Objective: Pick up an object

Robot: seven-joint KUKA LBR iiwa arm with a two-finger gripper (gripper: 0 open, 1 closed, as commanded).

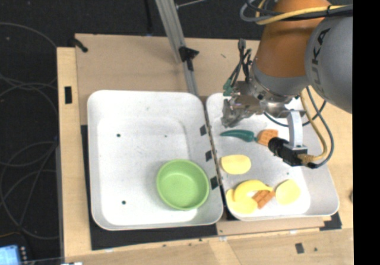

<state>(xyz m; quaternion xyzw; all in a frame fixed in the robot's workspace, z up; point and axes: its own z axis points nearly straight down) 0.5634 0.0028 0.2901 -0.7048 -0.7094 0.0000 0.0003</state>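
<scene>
The right bin (323, 189) holds several small items. A teal piece (240, 135) lies beside an orange piece (267, 135) near its middle. In front of them lies a yellow oval (236, 164). Near the front wall there is a yellow round piece (247, 191) with a small orange piece (262, 198) on its edge, and another yellow disc (288, 192). My gripper (234, 116) hangs over the back left part of this bin, just behind the teal piece, and nothing shows in its grasp.
In the left bin (119, 139) a green bowl (183, 183) stands near the front right corner. A grey metal post (172, 26) slants up behind the bins. Black cables and a connector (286, 151) hang from the wrist over the right bin.
</scene>
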